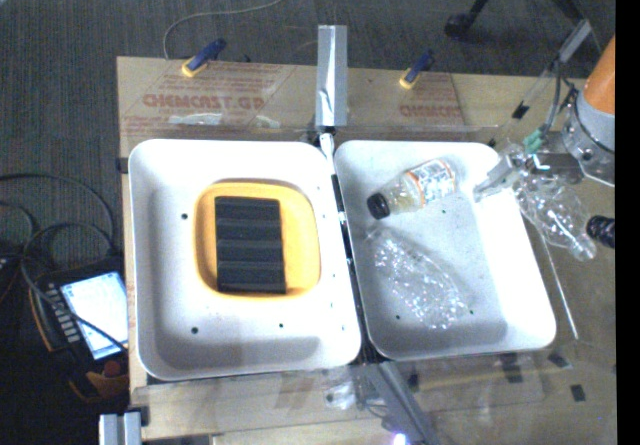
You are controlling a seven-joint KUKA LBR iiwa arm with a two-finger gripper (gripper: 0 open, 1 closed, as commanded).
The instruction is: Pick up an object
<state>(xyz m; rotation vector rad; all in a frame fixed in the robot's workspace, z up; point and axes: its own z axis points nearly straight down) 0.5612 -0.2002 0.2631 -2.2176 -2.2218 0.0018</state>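
Clear crumpled plastic (555, 208) hung at gripper (520, 173), right edge of frame, grasp cannot be told | bottle (412, 186) lay tilted in right bin (520, 333), untouched | yellow tray (257, 238) centred in left bin (160, 333).

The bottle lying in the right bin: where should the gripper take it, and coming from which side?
Best guess: grip the bottle across its labelled middle, descending from straight above. It lies on its side in the right bin, its dark cap pointing toward the divider, so fingers should close across the round body, not along it. The gripper sits near the bottle's base end.
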